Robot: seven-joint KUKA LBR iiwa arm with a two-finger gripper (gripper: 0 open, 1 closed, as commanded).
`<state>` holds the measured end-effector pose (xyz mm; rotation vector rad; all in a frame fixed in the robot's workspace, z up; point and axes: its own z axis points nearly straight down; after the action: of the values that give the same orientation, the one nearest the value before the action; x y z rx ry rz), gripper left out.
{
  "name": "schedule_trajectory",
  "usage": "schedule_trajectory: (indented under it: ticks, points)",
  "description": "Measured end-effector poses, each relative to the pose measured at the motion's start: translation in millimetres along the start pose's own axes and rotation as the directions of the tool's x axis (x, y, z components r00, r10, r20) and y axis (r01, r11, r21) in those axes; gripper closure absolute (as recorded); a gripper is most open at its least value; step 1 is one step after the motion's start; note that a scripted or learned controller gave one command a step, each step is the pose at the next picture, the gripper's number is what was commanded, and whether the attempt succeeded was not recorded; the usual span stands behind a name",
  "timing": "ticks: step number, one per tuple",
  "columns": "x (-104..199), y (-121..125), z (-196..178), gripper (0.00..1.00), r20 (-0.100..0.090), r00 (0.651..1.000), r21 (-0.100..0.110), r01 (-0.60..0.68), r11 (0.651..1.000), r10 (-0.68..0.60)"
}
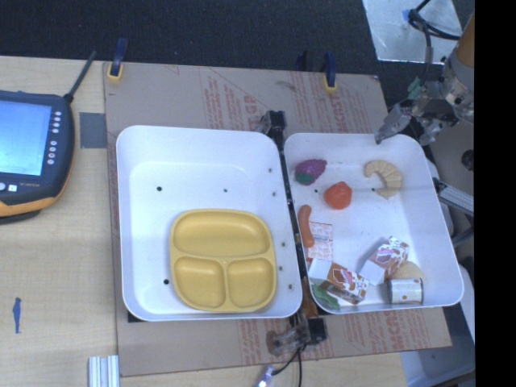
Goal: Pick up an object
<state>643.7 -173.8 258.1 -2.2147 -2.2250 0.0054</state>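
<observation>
Where cardboard (242,95) covers bench (48,297) | two bins | dark floor (201,14)

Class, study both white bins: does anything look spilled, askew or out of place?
Nothing is spilled. The orange sausage-shaped toy lies against the right bin's left wall, and the crumpled snack packets lie in an untidy heap.
</observation>
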Motion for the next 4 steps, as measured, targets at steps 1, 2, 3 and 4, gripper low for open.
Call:
schedule_trajectory:
  ticks: [1, 2, 3, 4]
  points:
    - [48.9, 12.6, 76.7, 0.0, 0.0, 1.0, 0.002, 0.001, 1.0, -0.001]
    - [60.7, -10.6, 167.4, 0.0, 0.0, 1.0, 0.003, 0.0, 1.0, 0.0]
    - [69.3, -25.6, 165.2, 0.0, 0.0, 1.0, 0.002, -0.001, 1.0, 0.001]
    - [68.3, -25.8, 155.1, 1.0, 0.001, 1.0, 0.005, 0.001, 1.0, -0.001]
